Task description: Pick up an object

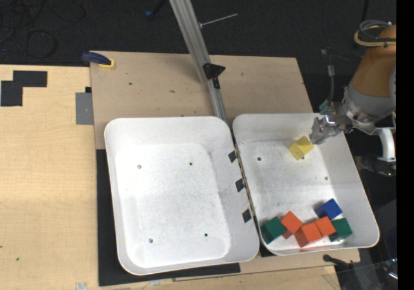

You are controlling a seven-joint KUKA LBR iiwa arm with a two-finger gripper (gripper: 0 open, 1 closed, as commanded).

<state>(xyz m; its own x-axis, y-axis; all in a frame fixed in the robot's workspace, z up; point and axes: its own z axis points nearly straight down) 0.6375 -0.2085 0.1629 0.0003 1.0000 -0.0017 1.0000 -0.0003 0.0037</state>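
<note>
1. Here, the yellow block (pixel 300 149) is sitting tilted on the floor of the right bin (pixel 362 185), just below and to the left of the claw (pixel 321 131). It looks small, stiff and light, probably with smooth faces, so it should be handling easily if pinched squarely across two opposite flat sides, not across a corner.
2. The claw is hanging over the bin's upper right part, its tip right beside the block's upper edge, perhaps touching it. Whether its grip is spread or pressed together I cannot tell, and nothing is showing as pinched in it.
3. Well below the claw, other blocks are crowding the bin's near corner: a blue block (pixel 329 208), orange blocks (pixel 310 230) and green blocks (pixel 274 228). Being packed together, they would be harder to grip cleanly.
</note>
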